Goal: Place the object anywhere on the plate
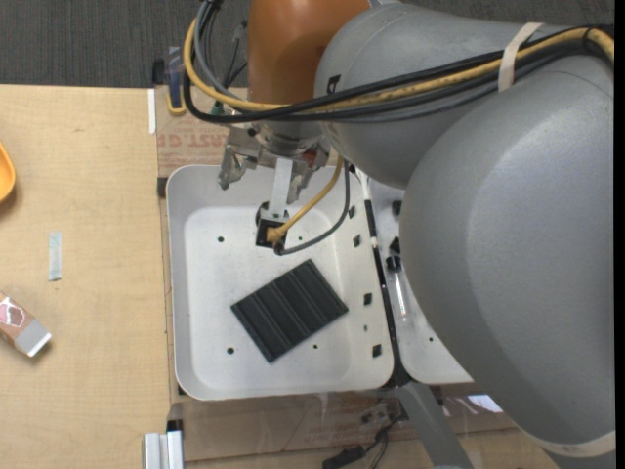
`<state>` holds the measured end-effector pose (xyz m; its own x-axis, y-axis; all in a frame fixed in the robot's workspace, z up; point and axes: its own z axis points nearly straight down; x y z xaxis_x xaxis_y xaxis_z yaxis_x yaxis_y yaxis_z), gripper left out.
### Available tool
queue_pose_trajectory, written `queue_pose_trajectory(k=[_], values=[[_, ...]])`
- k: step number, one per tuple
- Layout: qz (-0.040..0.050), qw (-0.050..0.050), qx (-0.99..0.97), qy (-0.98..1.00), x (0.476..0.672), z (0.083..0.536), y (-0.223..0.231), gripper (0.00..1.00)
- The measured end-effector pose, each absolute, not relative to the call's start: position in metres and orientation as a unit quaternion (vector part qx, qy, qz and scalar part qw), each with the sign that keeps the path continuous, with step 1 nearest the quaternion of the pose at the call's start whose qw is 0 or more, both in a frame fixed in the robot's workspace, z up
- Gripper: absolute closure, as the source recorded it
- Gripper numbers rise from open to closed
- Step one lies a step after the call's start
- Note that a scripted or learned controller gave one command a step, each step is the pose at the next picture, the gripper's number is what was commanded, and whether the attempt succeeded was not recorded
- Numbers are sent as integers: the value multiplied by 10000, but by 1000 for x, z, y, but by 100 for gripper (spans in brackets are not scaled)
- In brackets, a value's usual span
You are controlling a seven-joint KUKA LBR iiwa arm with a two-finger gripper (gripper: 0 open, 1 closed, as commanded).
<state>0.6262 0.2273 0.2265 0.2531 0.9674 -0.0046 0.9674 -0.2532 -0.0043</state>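
Bench survey, items listed from the near edge outward.

1. Brown-and-white block [20, 325]: lay on the wooden bench [88, 164], near its left edge, well apart from the bins.
2. Left bin [186, 291]: shallow, white, with small dark holes in its floor.
3. Right bin [420, 345]: white, largely covered by the arm [508, 213], whose grey bulk filled the right side.
4. Black ribbed slab [289, 309]: flat, rectangular, the only loose thing in the left bin. It lay on the floor toward the near half, turned at a slant to the walls. Nothing touched it.
5. Grey strip [55, 257]: small, flat on the bench, left of the bins.
6. Orange thing [4, 176]: cut off by the left edge.
7. Gripper [266, 169]: hung over the far part of the left bin, beyond the slab and apart from it. Whether it was released or clenched could not be told.
8. Orange band [293, 27]: above the gripper.
9. Cardboard [195, 143]: red lettering, just beyond the left bin's far rim.
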Motion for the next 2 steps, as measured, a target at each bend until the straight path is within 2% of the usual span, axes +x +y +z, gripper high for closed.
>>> queue_pose_trajectory(k=[1, 2], values=[[28, 3, -8201, -5722, 658, 138, 227, 0], [30, 4, -8854, -4648, 619, 90, 227, 0]])
